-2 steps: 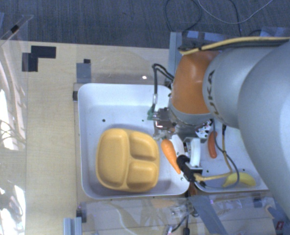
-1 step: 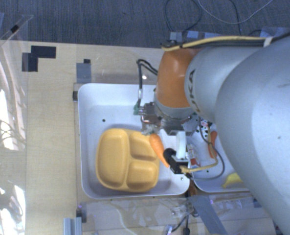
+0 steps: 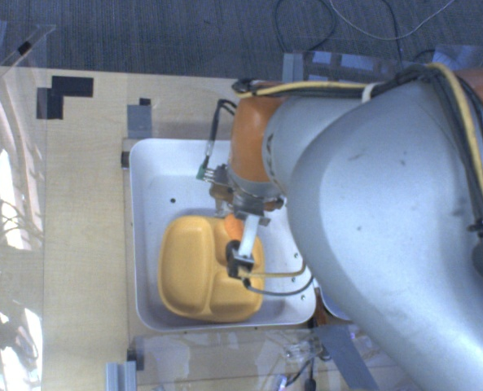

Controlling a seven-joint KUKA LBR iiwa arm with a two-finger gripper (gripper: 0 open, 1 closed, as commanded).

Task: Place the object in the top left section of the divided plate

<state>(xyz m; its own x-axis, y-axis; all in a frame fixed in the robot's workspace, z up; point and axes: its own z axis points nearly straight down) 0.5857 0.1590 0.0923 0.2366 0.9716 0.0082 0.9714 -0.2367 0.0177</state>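
The object [image 3: 234, 228] you are after is a small orange piece. Only a patch of it shows, and its shape is too hidden to name. It sits at the upper right edge of the divided plate [image 3: 194, 269], as the camera sees it, right under the gripper [image 3: 238, 215]. You cannot tell whether it rests on the plate or hangs off the gripper. You also cannot tell whether the gripper is apart or together, because the wrist covers it from above.

The plate is yellow and smooth, with rounded corners. It has a large section on its left side, and a raised ridge marks off smaller sections on the right. It lies flat in the white bin [image 3: 147, 218].

For room, look at the edges. The plate's lower edge is close to the bin's lower wall, and its left edge is near the left wall. Above the plate you have a broad stretch of bare white floor, running up to the top wall. The right part of the bin is under the grey arm [image 3: 388, 218], whose orange band [image 3: 248, 141] hangs over the bin's upper middle. Pale wooden bench [image 3: 78, 259] surrounds the bin on the left.

By count, you have one orange object, one yellow plate, one bin in plain sight, and one arm with one gripper.
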